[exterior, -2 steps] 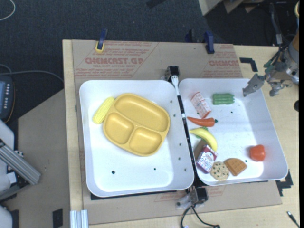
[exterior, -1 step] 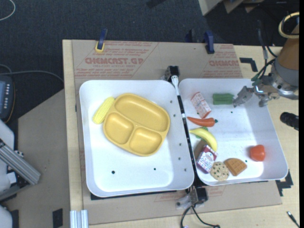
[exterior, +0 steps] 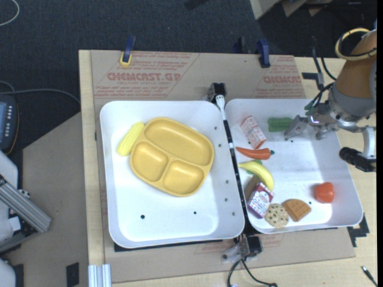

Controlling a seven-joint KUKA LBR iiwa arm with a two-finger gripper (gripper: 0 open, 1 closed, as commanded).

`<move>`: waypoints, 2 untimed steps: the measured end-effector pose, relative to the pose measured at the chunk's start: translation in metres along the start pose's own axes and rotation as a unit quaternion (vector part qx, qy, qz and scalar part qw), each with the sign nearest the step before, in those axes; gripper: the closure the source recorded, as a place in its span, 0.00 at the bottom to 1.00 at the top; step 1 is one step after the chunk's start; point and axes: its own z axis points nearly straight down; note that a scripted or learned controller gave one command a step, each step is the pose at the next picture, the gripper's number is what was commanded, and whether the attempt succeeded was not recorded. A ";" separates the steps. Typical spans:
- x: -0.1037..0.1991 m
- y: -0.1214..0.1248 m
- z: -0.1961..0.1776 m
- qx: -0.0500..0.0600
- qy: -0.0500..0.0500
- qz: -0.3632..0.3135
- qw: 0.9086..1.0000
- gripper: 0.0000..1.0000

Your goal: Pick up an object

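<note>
two shallow white bins are seen side by side on a brown counter (exterior: 179, 70), viewed from above at a slant. in the left bin (exterior: 119, 214) a yellow divided tray (exterior: 172, 155) is laid, with a yellow corn cob (exterior: 130, 138) resting against its left edge. the right bin (exterior: 344, 208) is scattered with small toy foods: a green block (exterior: 279, 124) near the back, a small white-and-red packet (exterior: 252, 130), a red chili pepper (exterior: 254, 152) and a banana (exterior: 258, 173) along the left side, then a dark red packet (exterior: 259, 201), a round cookie (exterior: 276, 214), a waffle piece (exterior: 296, 208) and a red tomato (exterior: 324, 192) toward the front. the grey arm with its orange band (exterior: 358, 76) is seen reaching in from the right – its gripper (exterior: 309, 127) is held over the back of the right bin, just right of the green block, fingers spread wide apart and nothing between them – no object is lifted.
</note>
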 end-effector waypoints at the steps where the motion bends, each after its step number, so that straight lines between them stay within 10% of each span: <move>1: 0.001 0.000 0.029 -0.001 0.000 0.000 1.000 0.00; 2: 0.001 0.001 0.016 -0.003 -0.001 0.000 1.000 1.00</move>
